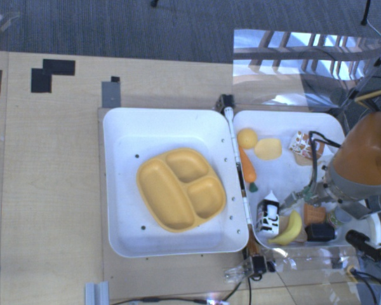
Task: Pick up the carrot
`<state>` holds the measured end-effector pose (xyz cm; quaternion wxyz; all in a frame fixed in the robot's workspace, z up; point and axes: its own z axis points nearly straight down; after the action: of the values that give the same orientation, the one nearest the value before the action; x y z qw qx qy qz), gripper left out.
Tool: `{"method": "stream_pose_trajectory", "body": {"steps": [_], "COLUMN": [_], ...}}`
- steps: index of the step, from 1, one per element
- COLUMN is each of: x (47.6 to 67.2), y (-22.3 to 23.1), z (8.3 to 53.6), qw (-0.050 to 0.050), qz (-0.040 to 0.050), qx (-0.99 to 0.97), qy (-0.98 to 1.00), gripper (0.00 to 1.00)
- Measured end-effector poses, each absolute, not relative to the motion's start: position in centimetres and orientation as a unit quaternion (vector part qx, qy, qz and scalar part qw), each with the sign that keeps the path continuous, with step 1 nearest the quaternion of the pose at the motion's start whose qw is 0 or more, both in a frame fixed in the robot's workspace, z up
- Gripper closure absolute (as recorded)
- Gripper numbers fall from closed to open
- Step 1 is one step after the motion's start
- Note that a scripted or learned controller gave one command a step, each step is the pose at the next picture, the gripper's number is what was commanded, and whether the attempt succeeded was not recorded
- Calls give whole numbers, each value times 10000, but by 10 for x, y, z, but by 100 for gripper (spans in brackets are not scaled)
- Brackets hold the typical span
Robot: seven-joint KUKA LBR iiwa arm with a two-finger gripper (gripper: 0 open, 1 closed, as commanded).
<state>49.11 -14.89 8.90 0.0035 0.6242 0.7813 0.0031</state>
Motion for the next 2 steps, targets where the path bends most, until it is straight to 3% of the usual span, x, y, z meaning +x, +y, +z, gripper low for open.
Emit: {"method": "stream_pose_trajectory", "body": {"steps": [1,2], "x": [496,496], "y": [-147,-147], "z": [102,101], "qw": [78,73], "qz": [67,63], "qx": [6225,6225], "qy": [7825,7825], "gripper": [100,0]}}
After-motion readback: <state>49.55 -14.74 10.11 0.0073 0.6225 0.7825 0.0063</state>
